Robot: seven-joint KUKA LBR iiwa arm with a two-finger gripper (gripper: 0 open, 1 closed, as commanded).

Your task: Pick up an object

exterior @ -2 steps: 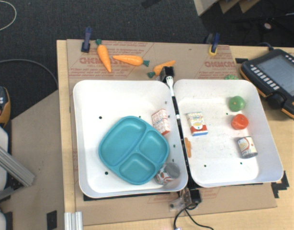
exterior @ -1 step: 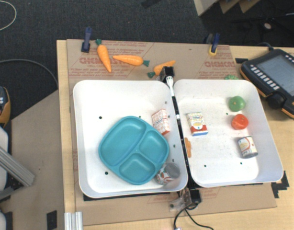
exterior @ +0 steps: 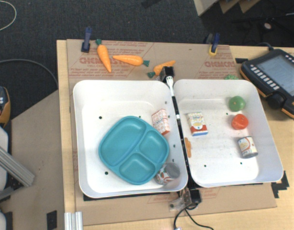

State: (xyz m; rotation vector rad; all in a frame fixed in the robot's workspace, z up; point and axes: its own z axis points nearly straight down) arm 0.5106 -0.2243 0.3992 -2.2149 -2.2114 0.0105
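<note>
In the left bin (exterior: 89, 128) lies a teal divided plate (exterior: 133, 150). A small carton (exterior: 161, 121) leans at the plate's upper right, and a tin can (exterior: 167, 173) lies on its side at the plate's lower right. The right bin (exterior: 266, 171) holds a small juice carton (exterior: 197, 124), a green ball (exterior: 236, 103), a red tomato-like ball (exterior: 240, 121) and a tin can (exterior: 247, 146) lying on its side.
Three toy carrots (exterior: 104, 57) (exterior: 129, 60) (exterior: 163, 67) lie on the cardboard behind the bins. Blue clamps (exterior: 86, 40) (exterior: 214, 43) hold the board's back edge. A teach pendant (exterior: 274, 78) rests at the right. A small orange strip (exterior: 187, 146) lies by the bins' divider.
</note>
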